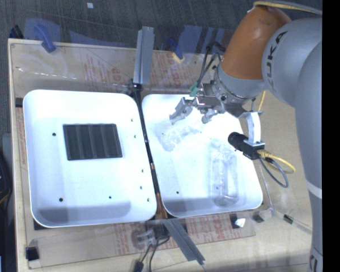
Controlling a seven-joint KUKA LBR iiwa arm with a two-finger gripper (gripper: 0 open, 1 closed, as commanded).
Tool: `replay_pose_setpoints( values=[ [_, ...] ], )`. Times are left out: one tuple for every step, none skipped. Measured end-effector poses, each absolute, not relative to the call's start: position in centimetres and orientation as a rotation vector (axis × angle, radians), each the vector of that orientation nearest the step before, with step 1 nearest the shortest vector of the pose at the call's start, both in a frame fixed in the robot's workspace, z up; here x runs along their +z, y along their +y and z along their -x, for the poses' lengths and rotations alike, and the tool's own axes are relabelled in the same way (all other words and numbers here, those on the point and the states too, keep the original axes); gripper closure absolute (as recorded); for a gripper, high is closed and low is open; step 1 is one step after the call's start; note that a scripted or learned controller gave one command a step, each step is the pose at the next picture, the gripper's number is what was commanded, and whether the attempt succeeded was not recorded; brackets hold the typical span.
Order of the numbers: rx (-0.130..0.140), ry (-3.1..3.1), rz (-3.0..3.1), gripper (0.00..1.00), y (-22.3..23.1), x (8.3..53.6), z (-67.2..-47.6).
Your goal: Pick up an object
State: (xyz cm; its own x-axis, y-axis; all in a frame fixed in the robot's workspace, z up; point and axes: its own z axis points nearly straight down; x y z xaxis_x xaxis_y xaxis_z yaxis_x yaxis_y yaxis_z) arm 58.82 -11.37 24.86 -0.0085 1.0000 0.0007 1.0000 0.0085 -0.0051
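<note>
Pincer (194, 111) hangs over the upper part of the right bin (249, 200), its two fingers spread apart with nothing between them. Just below it a clear crumpled plastic piece (175, 135) lies on the bin floor. A clear plastic bottle (224, 174) lies nearer the bin's right wall. The left bin (39, 208) holds a dark ribbed block (92, 141).

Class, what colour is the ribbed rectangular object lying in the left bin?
Dark grey ribbed rectangle, seen in the camera view.
</note>
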Motion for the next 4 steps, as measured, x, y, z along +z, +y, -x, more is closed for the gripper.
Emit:
replay_pose_setpoints(
  values=[
    [0.005, -1.805, 2.568, 0.0, -16.3, 21.2, -59.7],
    [0.007, -1.812, 2.56, 1.0, -16.1, 22.2, -59.7],
    [0.001, -1.59, 2.71, 1.0, -18.2, 22.3, -59.8],
    [0.001, -1.59, 2.71, 0.0, -18.2, 22.3, -59.8]
  ],
)
